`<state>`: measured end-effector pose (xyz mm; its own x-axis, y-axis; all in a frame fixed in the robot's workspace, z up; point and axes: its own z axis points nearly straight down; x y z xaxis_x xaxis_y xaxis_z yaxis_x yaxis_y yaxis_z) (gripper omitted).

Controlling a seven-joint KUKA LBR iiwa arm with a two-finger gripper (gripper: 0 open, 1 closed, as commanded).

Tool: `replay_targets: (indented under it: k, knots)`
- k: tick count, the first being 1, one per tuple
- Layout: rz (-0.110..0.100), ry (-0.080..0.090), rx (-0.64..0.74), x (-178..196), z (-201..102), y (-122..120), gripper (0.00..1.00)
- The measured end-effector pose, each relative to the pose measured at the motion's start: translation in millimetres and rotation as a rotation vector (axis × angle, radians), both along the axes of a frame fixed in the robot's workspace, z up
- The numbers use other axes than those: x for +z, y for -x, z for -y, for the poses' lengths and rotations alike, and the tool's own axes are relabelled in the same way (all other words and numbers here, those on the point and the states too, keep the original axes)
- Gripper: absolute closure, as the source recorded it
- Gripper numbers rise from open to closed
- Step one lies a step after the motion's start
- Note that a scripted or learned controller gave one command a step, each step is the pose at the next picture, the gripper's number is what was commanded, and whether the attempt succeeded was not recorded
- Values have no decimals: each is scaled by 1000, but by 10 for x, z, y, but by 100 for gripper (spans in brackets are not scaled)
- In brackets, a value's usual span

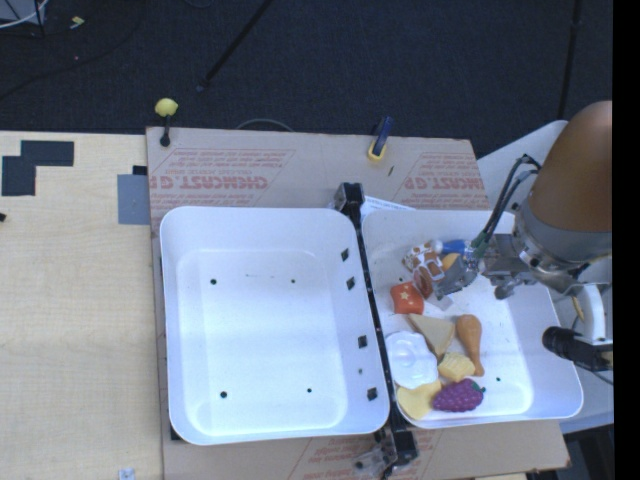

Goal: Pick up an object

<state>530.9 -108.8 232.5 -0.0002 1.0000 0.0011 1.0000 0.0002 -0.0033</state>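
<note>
Camera view: grey arm's two-finger gripper (455,276) low in right white bin (545,393), over a cluttered toy-food pile; finger state cannot tell. Likely target: orange plastic drumstick (470,340), mid-bin, just below the gripper, touching tan wedge slice (432,330) and yellow chunk (456,367). Long axis near vertical in frame, thin end pointing to bin's near edge. Risk: crowding means fingers snag neighbours or the round surface slips out. Purple grape bunch (459,396) nearby.

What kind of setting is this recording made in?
Most likely a robotics lab's grasping test bench: two shallow white bins on taped cardboard, toy food such as purple grapes in the right bin, and the arm's gripper working above them.
</note>
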Motion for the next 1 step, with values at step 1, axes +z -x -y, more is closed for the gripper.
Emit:
replay_targets:
  k: [1]
  knots:
    - [-8, -1, -2, -609, 102, 468, 0]
